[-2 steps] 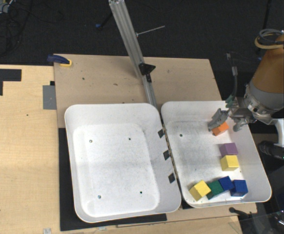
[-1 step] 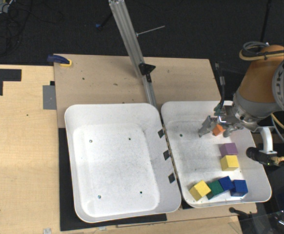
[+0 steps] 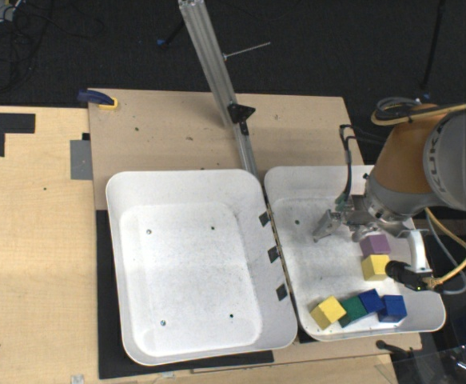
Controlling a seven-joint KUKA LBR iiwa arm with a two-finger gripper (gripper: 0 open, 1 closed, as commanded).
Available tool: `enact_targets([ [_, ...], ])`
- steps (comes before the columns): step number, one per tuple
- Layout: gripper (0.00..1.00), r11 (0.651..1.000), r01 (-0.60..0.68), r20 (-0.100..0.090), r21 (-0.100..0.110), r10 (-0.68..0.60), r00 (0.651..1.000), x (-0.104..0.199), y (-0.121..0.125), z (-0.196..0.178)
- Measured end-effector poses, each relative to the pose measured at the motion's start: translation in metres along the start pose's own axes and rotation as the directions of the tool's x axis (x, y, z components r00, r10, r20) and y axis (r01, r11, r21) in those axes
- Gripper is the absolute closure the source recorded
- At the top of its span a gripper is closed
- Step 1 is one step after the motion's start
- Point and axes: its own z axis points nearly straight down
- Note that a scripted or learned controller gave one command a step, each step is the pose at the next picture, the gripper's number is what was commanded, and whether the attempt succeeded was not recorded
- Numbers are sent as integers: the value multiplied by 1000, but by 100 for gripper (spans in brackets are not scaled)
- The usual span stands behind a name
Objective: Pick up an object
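Plainly the claw (image 3: 338, 222) hangs spread and bare over the right bin (image 3: 312, 190). Nearest, the purple block (image 3: 374, 244) looks light, rigid, smooth: pinch two opposite flat faces.

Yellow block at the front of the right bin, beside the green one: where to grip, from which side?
Probably top-down on the yellow block, fingers across its near and far faces. The green block crowds its right side, so closing left-right looks blocked. The gripper sits further back in the right bin.
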Motion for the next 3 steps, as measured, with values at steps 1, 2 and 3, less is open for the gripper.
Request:
enact_targets([
  [1,100,1000,-7,1,-5,7,1000,-2,1,-14],
  [2,100,1000,-7,3,-13,7,1000,-8,-2,-76],
  [3,100,1000,-6,4,-14,6,1000,-18,-5,-129],
])
